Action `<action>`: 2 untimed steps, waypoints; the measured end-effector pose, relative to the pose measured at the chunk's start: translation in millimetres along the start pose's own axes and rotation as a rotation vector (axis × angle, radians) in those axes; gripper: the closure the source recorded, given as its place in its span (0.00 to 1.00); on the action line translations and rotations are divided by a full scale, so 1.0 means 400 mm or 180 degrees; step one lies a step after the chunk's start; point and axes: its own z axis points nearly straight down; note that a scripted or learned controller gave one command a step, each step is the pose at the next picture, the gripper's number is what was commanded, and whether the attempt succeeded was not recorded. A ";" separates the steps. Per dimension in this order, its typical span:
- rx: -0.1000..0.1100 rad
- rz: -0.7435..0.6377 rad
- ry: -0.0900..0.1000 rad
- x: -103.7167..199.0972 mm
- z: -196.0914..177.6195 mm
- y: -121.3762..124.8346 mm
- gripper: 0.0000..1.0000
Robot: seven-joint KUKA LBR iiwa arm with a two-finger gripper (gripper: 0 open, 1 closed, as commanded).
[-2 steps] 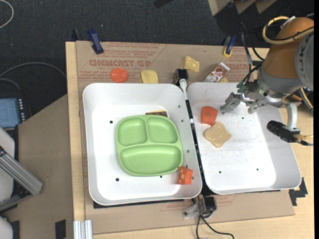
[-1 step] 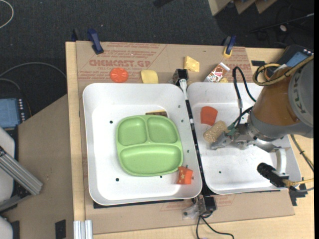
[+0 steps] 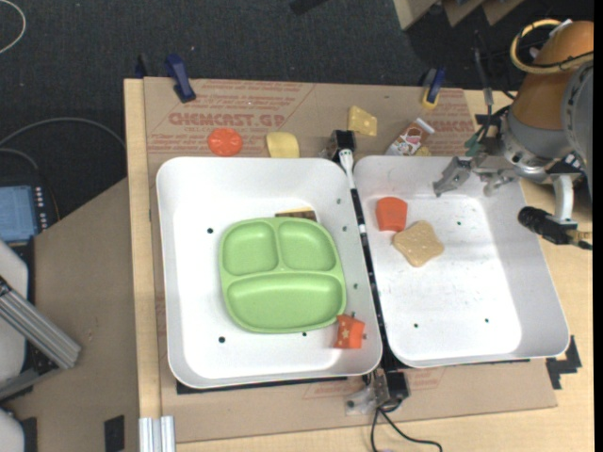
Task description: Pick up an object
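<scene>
- Gripper (image 3: 468, 177): two grey fingers spread apart, nothing between them, poised over the far edge of the right bin (image 3: 509, 328).
- Arm (image 3: 551, 102): enters from the right; grey wrist below an orange band, forearm angled down and leftward toward the bin's far right corner.
- Orange block (image 3: 392, 212): nearer the camera and to the left of the gripper, upright on the right bin's floor, near its left wall.
- Tan toast-shaped piece (image 3: 418, 244): just beside the orange block, further from the gripper, lying flat.
- Left bin (image 3: 184, 252): well to the left of the gripper; contains a green divided plate (image 3: 281, 274) and a small orange toy (image 3: 350, 331) at the plate's near right corner.
- Cardboard sheet (image 3: 236, 116): beyond both bins; bears an orange round item (image 3: 224, 141), a pale yellow item (image 3: 282, 145), a yellow wedge (image 3: 362, 121) and a small printed packet (image 3: 407, 140), all left of the gripper.
</scene>
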 end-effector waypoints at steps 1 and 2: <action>0.0060 0.0017 0.0031 0.034 0.087 -0.187 0.00; 0.0044 0.0002 0.0022 0.150 0.079 -0.190 0.00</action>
